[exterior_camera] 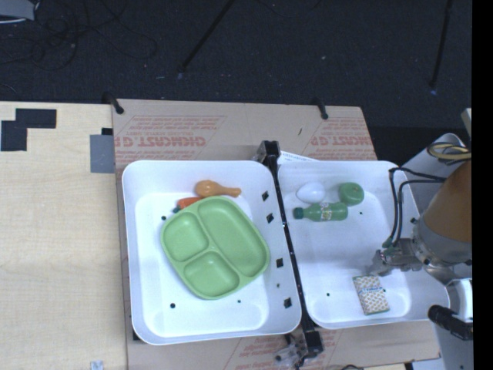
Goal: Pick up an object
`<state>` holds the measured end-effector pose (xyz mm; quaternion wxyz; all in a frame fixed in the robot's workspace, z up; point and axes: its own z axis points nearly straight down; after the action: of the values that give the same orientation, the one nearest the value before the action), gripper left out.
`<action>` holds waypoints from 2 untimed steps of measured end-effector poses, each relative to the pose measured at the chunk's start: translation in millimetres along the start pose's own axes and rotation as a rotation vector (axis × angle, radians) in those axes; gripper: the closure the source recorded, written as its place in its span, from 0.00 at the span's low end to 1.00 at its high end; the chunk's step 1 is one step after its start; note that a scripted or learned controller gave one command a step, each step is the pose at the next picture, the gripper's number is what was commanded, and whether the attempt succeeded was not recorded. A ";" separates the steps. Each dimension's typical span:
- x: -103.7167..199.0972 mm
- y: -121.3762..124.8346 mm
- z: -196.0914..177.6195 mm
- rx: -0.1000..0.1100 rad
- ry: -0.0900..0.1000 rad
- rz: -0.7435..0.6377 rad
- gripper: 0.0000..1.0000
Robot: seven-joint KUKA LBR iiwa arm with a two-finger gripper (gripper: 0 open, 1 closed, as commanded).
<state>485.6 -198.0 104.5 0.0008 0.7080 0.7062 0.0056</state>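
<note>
From the camera above, the arm (454,206) is reaching in from the right, and the gripper (397,259) is hanging low over the right bin (339,303), near its right wall. Its tips are blurring into the wrist hardware, so whether it is open or shut I cannot tell; nothing is showing between them.

The nearest thing is a small checked packet (371,294), lying flat on the bin floor just below and slightly left of the gripper, apart from it. Its long axis is running roughly up and down the picture, tilting a little. I judge this to be the likeliest target: a short shift toward the near edge would be putting the gripper over it, with the fingers needing to close across its short side.

Farther off, toward the bin's far side, a green bottle (322,213) is lying on its side, its axis running left to right, with a white egg-like piece (311,193) and a green cap-like piece (351,193) just behind it.

In the left bin (146,284) a green tray (214,247) is sitting, well away from the gripper.
</note>
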 end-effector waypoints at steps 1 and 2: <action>-3.0 0.9 -42.1 0.009 -0.007 -0.003 1.00; 2.5 5.2 -103.3 0.005 -0.008 -0.004 1.00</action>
<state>489.9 -196.3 207.8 0.0018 0.7064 0.7078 0.0010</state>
